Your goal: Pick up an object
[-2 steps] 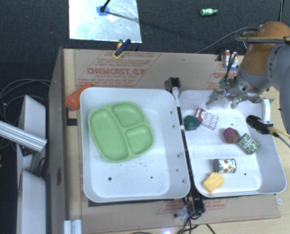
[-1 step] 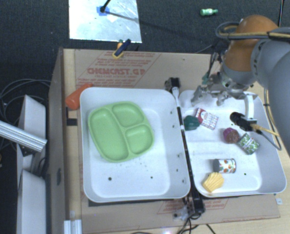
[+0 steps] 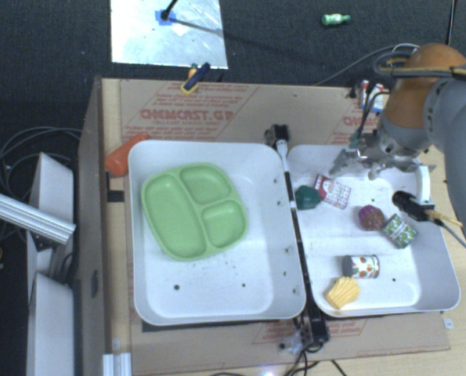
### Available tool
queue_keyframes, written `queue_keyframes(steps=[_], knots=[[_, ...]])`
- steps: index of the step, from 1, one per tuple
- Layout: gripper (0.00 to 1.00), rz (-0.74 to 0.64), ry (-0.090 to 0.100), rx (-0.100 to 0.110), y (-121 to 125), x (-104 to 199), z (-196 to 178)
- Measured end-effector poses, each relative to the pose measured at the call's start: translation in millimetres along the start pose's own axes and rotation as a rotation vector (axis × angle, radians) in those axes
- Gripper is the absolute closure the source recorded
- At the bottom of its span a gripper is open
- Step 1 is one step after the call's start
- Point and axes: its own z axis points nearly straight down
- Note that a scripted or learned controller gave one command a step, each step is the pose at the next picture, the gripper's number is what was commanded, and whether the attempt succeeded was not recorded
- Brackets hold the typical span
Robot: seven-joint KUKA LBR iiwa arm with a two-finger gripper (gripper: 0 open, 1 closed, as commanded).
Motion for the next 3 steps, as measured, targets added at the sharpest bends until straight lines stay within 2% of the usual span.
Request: queue_keyframes(steps=[1,2,3], knots=[[0.00,-0.003,0.002,-0.002,1,38,-22],[0.00,0.000,0.000,-0.003,1,4,-61],[0.00,0.000,0.001,-0.010,-21,-10,8]])
